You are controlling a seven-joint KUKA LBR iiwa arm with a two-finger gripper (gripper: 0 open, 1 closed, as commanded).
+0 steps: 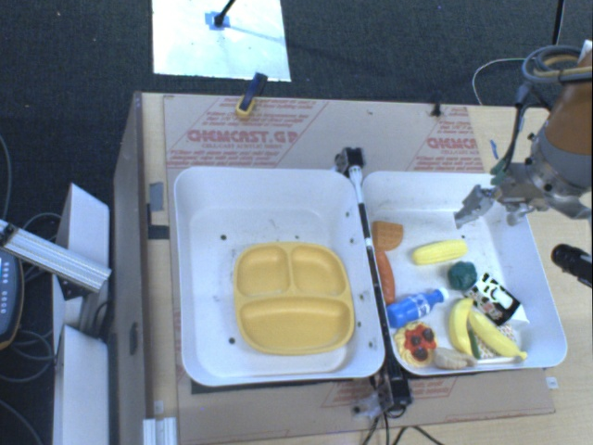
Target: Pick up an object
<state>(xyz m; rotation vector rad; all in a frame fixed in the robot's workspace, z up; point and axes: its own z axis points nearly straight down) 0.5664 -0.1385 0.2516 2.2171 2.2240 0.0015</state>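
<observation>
My hand [493,206] hangs over the far right part of the right bin [547,290], its two fingers spread apart with nothing between them, so I judge the pick as not yet begun: nothing is lifted, and every object lies on the bin floor. Nearest below me is the yellow corn cob [439,251], lying crosswise and a little apart from its neighbours (which makes it the easiest target, I think). Just beside it sits a small dark green ball [462,273], then the bananas [484,329] at the near corner, with a black-and-white packet [496,298] touching them. Along the divider lie an orange wedge [387,236], a carrot [385,274], a blue bottle [413,307] and a little plate of toy food [417,343]. The left bin [208,239] holds a yellow compartment tray [293,298]. What is left is everything: choose one thing, come down over it, close on it and raise it off the desk [278,128].
</observation>
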